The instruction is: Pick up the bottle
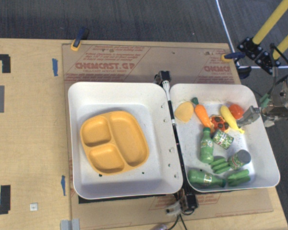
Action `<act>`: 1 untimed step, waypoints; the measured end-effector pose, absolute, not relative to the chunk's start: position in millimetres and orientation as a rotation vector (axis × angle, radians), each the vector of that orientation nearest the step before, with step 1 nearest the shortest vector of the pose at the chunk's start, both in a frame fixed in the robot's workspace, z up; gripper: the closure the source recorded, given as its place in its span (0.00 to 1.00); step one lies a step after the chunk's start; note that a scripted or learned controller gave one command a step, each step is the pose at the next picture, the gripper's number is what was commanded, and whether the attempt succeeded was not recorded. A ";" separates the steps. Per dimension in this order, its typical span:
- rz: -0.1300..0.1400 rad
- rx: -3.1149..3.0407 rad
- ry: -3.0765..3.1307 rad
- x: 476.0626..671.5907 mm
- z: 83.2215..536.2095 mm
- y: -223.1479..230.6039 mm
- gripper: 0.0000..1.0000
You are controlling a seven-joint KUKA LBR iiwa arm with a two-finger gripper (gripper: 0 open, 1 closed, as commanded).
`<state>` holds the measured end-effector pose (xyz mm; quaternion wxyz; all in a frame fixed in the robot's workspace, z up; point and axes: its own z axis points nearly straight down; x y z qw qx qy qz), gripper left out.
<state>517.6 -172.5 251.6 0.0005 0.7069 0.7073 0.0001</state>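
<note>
Our gripper (252, 115), jaw state unclear, sits at the right bin's (271, 169) right edge; we'd grip the light, slippery bottle (206, 146) mid-body.

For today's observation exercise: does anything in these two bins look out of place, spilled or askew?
Nothing spilled or damaged. The green bottles lie tipped among toy food crowded in the right bin; the yellow tray sits slightly askew in the left bin.
</note>
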 end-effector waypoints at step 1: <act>0.000 2.209 2.235 479.1 182.8 -147.3 0.00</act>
